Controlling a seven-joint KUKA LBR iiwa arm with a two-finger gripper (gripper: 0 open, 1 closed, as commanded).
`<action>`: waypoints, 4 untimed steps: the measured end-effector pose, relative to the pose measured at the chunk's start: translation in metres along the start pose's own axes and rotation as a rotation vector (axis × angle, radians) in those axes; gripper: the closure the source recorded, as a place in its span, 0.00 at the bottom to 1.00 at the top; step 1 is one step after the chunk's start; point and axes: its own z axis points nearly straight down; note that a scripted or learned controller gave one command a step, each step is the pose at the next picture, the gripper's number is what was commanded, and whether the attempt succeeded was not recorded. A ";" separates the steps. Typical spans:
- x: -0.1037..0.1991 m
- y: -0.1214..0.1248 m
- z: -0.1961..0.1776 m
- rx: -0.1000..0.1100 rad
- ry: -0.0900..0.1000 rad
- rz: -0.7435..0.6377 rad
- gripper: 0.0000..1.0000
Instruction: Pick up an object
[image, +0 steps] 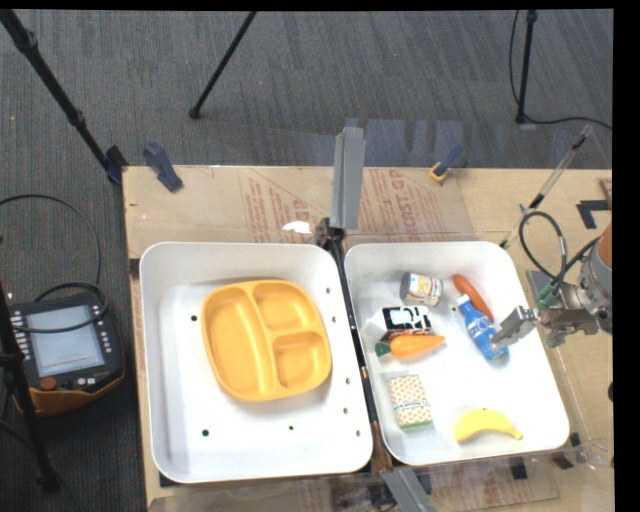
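Fingers (510, 330) spread open beside blue bottle (478, 328) — right bin (545, 385); left bin (165, 400) holds yellow tray (265, 338).

The left white plastic bin (170, 300) holds a yellow three-compartment plate (265, 338). The right white bin (520, 400) holds a small pale can (423, 289), an orange-red sausage (472, 296), a blue bottle (478, 330), a black-and-white toy car (406, 319), an orange carrot (413, 346), a patterned box (410, 401) and a yellow banana (487, 427). The grey metal gripper (516, 327) sits just beside the blue bottle, at the bin's right side.
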 end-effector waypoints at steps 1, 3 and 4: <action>-0.026 0.109 0.047 -0.002 -0.001 -0.084 0.00; -0.028 0.111 0.148 0.000 0.004 -0.007 1.00; 0.007 0.143 0.053 -0.004 -0.002 -0.030 1.00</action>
